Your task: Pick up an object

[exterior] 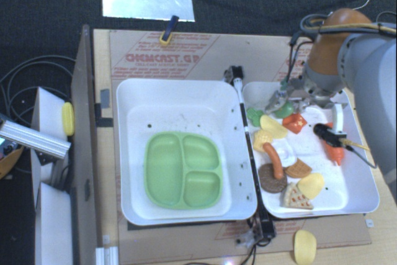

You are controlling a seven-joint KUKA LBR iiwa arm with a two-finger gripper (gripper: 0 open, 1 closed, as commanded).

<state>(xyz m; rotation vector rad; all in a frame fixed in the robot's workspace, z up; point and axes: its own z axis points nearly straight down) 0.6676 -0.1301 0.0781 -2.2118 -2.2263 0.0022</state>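
Note:
My gripper point(280, 100) hangs low over the far left part of the right bin point(356, 192). It is just above a green toy point(285, 110) and close to a red toy point(295, 123). Nothing shows between its tips. Several toy foods lie in this bin: a green piece point(254, 115), a yellow piece point(273, 126), a sausage point(273, 156), a round brown cookie point(271, 179), a brown toast point(299, 168), a yellow lump point(311, 185), a pizza slice point(296, 198) and an orange carrot point(335, 152).
The left bin point(133, 115) holds a green divided plate point(183, 169). A yellow toy point(304, 246) lies on the bench in front of the right bin. The grey arm with its orange band point(340, 25) crosses the right bin's far right corner.

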